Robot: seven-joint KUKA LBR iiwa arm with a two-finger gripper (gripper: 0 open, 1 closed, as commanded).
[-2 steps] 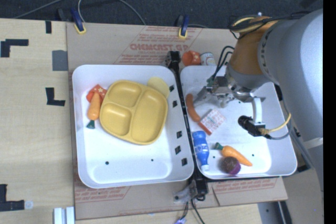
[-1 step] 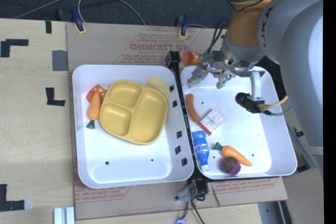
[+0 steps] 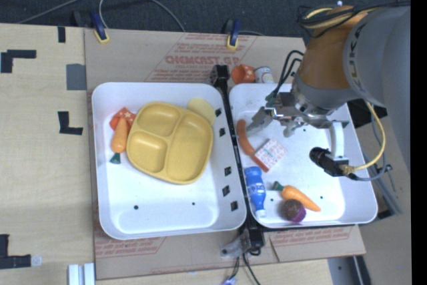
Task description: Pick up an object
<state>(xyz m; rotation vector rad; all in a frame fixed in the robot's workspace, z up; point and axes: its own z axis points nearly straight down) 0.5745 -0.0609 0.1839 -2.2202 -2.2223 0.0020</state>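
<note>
Camera view. End effector (image 3: 275, 122) above the right bin (image 3: 353, 210), metal fingers spread, nothing between them. Just below lies a flat checked packet (image 3: 270, 153) beside a slender orange sausage (image 3: 245, 138). Nearer the front: blue bottle (image 3: 254, 189), tapered carrot (image 3: 299, 195), round purple fruit (image 3: 293, 210). Left bin (image 3: 160, 220): glossy yellow compartment plate (image 3: 169, 141).

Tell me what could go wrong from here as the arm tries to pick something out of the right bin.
The gripper hangs open over the right bin, close to the orange sausage-shaped piece and the small checked packet. These two touch, so closing could nudge one and miss both. The sausage piece also lies against the bin's left wall, leaving little finger room. The packet looks flat and may slip out.
</note>
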